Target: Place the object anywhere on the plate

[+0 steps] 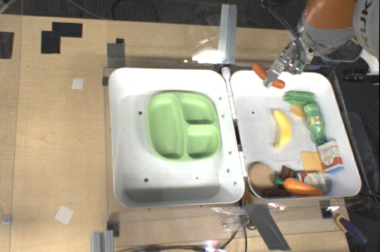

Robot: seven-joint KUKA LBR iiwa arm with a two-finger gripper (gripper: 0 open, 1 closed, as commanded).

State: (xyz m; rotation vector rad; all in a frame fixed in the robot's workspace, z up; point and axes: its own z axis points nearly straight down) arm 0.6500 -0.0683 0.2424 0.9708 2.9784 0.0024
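Observation:
A green divided plate (183, 125) lies in the middle of the left bin (127, 185). Above the back edge of the right bin (258, 117), my gripper (275, 75) is shut on a small red-orange sausage (261, 73). The sausage pokes out on both sides of the fingers. It hangs well to the right of the plate and beyond the rim between the two bins.
The right bin holds a banana (282, 128), a green bottle (310, 112), a carrot (301, 186), a brown round piece (260, 173), a tan block (311, 160) and a small carton (329, 154). A grey post (228, 34) stands behind the bins.

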